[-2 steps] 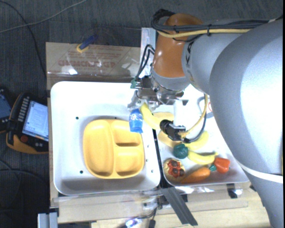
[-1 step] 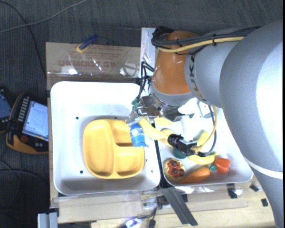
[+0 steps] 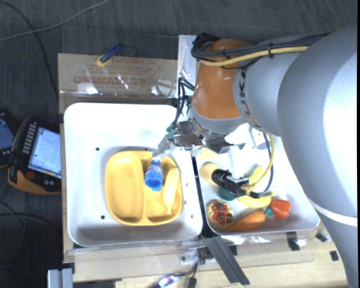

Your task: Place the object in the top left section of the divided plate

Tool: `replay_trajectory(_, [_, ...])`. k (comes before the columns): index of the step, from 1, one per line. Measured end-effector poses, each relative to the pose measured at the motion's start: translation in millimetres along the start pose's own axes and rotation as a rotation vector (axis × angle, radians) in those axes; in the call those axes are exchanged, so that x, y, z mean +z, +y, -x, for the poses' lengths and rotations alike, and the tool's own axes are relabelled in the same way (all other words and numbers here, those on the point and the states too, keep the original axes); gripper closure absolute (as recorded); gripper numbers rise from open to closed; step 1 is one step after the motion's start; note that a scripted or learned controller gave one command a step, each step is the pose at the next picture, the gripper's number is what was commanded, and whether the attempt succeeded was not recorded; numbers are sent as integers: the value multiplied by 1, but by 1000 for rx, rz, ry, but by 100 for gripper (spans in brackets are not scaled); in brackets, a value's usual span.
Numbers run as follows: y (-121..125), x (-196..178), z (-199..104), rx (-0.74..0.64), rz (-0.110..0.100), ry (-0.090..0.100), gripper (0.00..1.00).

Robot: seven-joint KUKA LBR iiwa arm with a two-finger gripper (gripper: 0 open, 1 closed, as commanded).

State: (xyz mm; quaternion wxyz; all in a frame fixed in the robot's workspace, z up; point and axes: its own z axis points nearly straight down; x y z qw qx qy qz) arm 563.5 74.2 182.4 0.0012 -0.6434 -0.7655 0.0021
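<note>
Bottle (image 3: 153, 176): lay just below-left of the gripper (image 3: 175, 135), long way up-down.
Plate (image 3: 121, 192): bottle sat over its top middle wall.
Gripper grip: can't tell.

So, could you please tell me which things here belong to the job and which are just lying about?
Job:
- blue bottle, above the plate's upper right
- yellow divided plate
- gripper

Lying about:
- carrot, banana and other items in right bin
- handheld controller
</note>
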Motion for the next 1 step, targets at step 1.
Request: replay_trajectory(1, [0, -8, 0, -1, -2, 0, 100])
